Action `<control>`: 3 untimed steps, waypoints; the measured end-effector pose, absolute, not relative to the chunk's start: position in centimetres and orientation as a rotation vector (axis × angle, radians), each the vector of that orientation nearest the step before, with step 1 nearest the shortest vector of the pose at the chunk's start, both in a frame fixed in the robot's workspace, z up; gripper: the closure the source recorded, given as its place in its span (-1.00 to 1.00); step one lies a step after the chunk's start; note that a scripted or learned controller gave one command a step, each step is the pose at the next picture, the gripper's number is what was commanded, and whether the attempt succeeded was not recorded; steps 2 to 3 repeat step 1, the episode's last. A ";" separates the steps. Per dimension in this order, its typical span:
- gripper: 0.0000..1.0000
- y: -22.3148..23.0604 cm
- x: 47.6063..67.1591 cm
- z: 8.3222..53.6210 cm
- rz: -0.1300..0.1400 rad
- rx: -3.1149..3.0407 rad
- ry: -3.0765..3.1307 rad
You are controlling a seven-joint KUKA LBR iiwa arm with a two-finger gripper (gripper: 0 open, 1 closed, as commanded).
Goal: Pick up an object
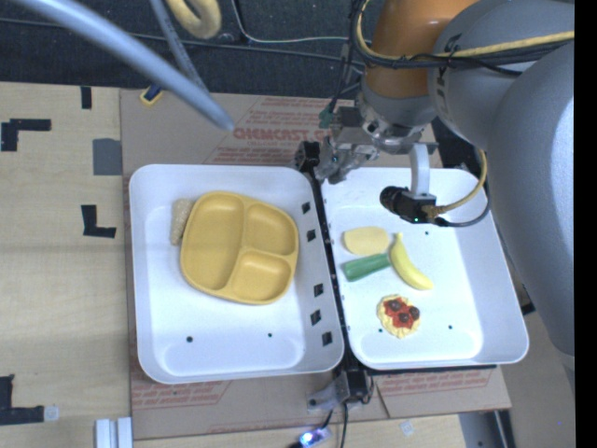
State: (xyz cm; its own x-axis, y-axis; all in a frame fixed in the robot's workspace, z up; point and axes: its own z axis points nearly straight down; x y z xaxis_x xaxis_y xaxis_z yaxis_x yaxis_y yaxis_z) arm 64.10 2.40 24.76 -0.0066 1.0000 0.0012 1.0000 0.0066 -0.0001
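Note:
My gripper [328,162] hangs over the far end of the divider between the two bins, at the top left corner of the right bin [485,334]. No object shows in it. Below it in the right bin lie a pale yellow oval piece [366,241], a green stick-shaped piece [365,266], a toy banana [409,263] and a small toy pizza [399,315]. These sit close together, nearer to me than the gripper.
The left bin [159,325] holds a yellow divided plate [238,247] with a beige piece [180,220] tucked at its left edge. A black part with a cable [408,203] hangs from the arm over the right bin. The grey arm covers the right bin's far right side.

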 end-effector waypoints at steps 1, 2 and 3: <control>1.00 7.3 63.9 24.5 0.001 -2.214 -2.227; 1.00 7.3 63.9 24.5 0.001 -2.214 -2.227; 1.00 7.3 63.9 24.5 0.001 -2.214 -2.227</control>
